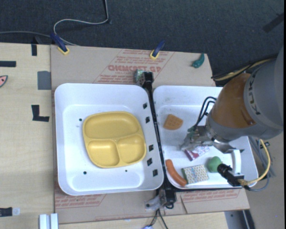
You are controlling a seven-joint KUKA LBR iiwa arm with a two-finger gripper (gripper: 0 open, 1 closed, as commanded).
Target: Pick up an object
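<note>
The gripper (194, 138) is seen low in the right bin (181, 95), reached in from the right under the grey arm (257, 99) with its orange band (231, 109). Whether it is open or closed cannot be told; the tip is dark and partly masked by the wrist. A pink-and-white packet (198, 151) is seen just below the tip, touching or nearly touching it; it cannot be told whether it is gripped. A tan waffle-like piece (172, 122) is placed up-left of the gripper, apart from it. A green round object (213, 163) is found lower right of the packet, near it. A speckled rectangular block (196, 174) is laid at the bin's front edge, and an orange-red sausage shape (175, 172) is laid just left of it, by the front-left corner. In the left bin (66, 128) a yellow divided plate (115, 138) is seated roughly centred. Both bins are set on a cardboard sheet (100, 66) clipped to the bench with yellow clamps (61, 46).
</note>
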